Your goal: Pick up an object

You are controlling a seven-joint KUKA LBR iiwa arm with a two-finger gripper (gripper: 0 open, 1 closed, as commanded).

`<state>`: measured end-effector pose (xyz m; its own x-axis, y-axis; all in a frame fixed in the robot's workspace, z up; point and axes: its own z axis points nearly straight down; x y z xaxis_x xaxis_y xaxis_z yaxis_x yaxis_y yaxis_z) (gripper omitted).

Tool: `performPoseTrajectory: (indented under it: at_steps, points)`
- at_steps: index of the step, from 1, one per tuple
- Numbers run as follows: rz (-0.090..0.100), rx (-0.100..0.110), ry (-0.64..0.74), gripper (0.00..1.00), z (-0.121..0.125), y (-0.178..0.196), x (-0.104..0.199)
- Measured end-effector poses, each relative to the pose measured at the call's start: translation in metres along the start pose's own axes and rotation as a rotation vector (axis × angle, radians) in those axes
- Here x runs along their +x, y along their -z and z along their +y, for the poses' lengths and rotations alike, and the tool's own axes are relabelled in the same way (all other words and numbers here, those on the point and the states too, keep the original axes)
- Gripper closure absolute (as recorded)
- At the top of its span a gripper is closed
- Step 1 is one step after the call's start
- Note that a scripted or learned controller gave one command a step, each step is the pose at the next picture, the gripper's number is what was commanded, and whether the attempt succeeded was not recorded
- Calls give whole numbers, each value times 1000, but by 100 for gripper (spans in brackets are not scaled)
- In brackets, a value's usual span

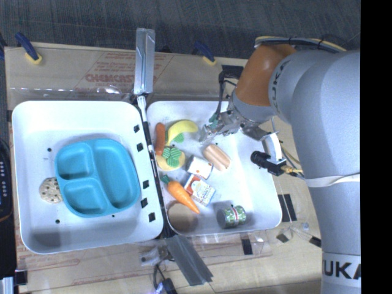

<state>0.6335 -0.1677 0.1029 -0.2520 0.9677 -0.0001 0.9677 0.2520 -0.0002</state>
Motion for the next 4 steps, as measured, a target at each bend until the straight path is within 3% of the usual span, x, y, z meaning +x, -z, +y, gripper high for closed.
performPoseTrajectory:
  at_steps: [1,2,3,4]
  points:
    - [-1,-1,-250,100,0,-8,-12]
    - [2,5,-391,100,-47,-12,-4]
    - [4,6,-539,100,-74,-11,-12]
    - [4,5,-540,0,-74,-11,-12]
